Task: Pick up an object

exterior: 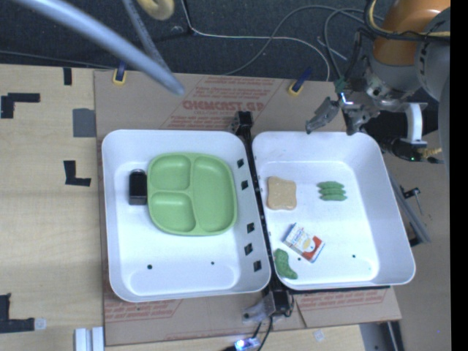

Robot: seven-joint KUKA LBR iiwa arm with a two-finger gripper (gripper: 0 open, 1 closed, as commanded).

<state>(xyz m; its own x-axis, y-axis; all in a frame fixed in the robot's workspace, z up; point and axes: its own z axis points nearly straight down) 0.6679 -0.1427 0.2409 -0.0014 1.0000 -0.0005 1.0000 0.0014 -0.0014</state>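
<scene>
Gripper (335, 117): spread apart, empty, above right bin's (365, 148) far rim | Targets: toast slice (281, 194), pea pod (331, 190), small packet (303, 242) on bin floor, well apart | Advice: centre over one item, descend straight, close squarely.

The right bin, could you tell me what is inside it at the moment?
Inside the right bin lie a toast slice, a green pea pod, a small packet and another green piece. Nothing covers them.
</scene>
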